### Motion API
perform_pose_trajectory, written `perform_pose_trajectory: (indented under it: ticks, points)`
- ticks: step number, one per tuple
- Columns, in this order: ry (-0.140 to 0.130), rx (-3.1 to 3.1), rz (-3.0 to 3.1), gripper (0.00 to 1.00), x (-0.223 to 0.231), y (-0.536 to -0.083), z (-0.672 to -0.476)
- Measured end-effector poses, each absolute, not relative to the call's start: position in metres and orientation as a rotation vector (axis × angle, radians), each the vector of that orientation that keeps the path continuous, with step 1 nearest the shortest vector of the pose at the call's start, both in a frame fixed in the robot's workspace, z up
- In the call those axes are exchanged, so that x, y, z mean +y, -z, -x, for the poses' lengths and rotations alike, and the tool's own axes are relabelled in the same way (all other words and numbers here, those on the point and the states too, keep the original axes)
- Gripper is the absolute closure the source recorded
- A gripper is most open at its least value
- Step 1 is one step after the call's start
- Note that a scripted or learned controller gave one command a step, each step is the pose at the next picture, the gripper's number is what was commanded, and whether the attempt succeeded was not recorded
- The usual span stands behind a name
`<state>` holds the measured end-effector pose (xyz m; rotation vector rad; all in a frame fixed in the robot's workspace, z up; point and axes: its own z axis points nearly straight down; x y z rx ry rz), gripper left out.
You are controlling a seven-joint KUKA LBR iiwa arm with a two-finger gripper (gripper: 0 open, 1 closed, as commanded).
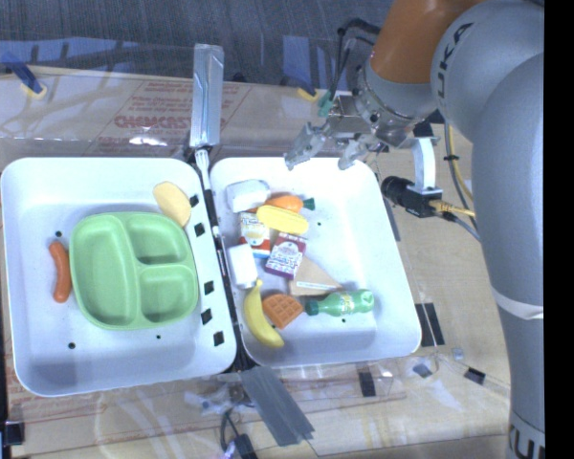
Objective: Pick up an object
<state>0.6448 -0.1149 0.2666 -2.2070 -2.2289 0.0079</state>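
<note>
In the camera view, the arm [478, 84] comes in from the right and holds its gripper [322, 154] above the far edge of the right bin [394, 285]. The two fingers are spread apart and nothing is between them, so the gripper is released and holds no object. It is above the bin's far rim, apart from the objects below.

The right bin holds a pile of toy food. A banana [258, 316] lies at the near left; its long axis runs from far to near, and the lower tip bends toward the right. Just beside it is a waffle [281, 309]. A green bottle [340, 304] lies on its side, the long axis going left to right, with the cap end toward the right. A purple carton [286, 255] lies in the middle, and a yellow piece [281, 220] lies across above it, with an orange [287, 202] just behind it. A white object [245, 195] is at the far left corner.

The left bin [29, 352] holds a green tray [139, 269] with compartments. A sausage [60, 270] lies left of the tray, long axis far to near. A yellow item [172, 202] rests at the tray's far right corner.
</note>
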Motion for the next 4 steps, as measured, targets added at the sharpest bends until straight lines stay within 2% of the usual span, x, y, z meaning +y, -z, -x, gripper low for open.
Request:
perform_pose_trajectory:
  ticks: [1,2,3,4]
  points:
    - [-0.011,-2.317,2.112,0.0,-0.111,-0.148,-0.654]
    - [0.007,-2.376,2.063,0.0,-0.13,-0.098,-0.634]
    - [0.009,-2.381,2.057,1.0,-0.129,-0.108,-0.635]
    - [-0.002,-2.202,2.239,1.0,-0.035,-0.192,-0.657]
